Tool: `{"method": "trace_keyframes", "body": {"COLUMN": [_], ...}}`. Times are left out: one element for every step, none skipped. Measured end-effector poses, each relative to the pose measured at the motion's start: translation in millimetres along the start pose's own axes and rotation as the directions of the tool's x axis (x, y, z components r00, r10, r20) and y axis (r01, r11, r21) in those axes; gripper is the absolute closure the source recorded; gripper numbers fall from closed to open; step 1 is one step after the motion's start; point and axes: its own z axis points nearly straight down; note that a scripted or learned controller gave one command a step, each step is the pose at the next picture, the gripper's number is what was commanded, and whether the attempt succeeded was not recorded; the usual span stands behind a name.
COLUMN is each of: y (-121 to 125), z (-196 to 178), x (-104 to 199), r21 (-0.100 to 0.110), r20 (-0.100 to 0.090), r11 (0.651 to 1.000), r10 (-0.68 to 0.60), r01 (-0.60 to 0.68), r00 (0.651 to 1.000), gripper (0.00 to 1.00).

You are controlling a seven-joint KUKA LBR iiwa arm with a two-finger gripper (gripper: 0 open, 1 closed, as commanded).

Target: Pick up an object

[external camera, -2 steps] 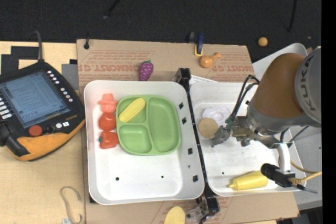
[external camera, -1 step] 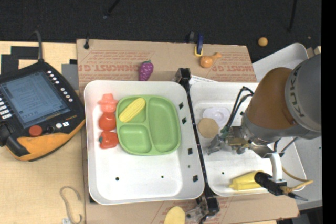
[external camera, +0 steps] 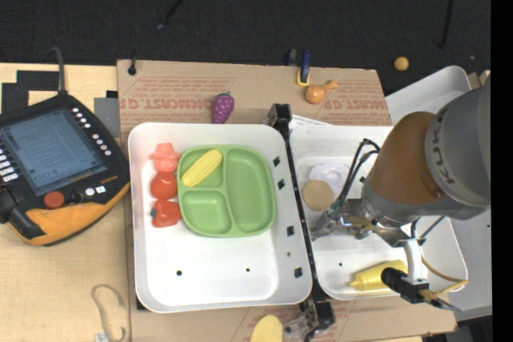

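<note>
In the right bin (external camera: 449, 268), my gripper (external camera: 335, 220) hangs low over the floor, just below a tan round object (external camera: 317, 194). A pale, clear round thing (external camera: 327, 174) lies just behind that one. A yellow object (external camera: 375, 276) rests near the bin's front wall, partly crossed by a black part of the arm. The bulky grey and orange wrist (external camera: 405, 168) hides much of the bin's right side. Nothing is seen held in the gripper.
The left bin (external camera: 216, 276) holds a green divided plate (external camera: 240, 196) with a yellow corn cob (external camera: 200, 166) on it, and red and pink toy foods (external camera: 163, 187) beside it. A purple toy (external camera: 223, 106), an orange toy (external camera: 318, 91) and a teach pendant (external camera: 56, 164) lie outside the bins.
</note>
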Motion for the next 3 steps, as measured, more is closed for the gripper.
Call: {"method": "trace_keyframes", "body": {"y": [0.1, 8.7, 14.2], "z": [-11.8, -59.3, -119.9], "x": [-2.3, 0.4, 3.4], "r21": [-0.002, -0.006, -0.008], "r20": [0.0, 0.001, 0.001], "r11": [1.0, 1.0, 1.0], "r10": [0.009, 0.002, 0.002], "r01": [-0.009, -0.002, -0.002], "r00": [1.0, 1.0, 1.0], "gripper": [1.0, 1.0, 1.0]}}
